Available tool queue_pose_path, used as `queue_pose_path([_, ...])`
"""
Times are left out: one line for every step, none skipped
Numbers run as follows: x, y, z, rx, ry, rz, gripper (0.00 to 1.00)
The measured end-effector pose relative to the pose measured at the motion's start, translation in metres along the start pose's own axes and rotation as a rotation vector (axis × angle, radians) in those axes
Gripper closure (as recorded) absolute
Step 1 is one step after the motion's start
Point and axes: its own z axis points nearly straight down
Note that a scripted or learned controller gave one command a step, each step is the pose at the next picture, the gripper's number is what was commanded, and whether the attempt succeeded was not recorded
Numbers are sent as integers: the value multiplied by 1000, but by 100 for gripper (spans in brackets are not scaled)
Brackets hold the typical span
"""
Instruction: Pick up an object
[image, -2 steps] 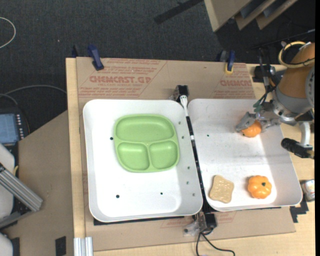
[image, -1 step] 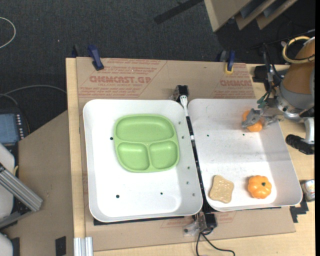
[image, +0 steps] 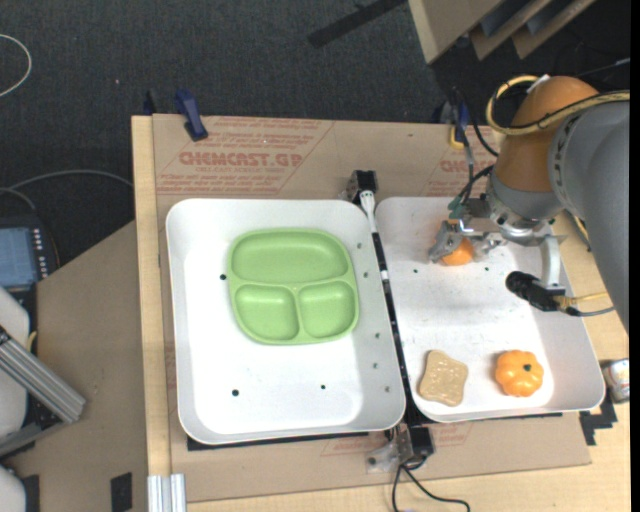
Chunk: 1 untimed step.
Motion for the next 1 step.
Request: queue_pose_path([72,16,-104,-30,11,-6,100])
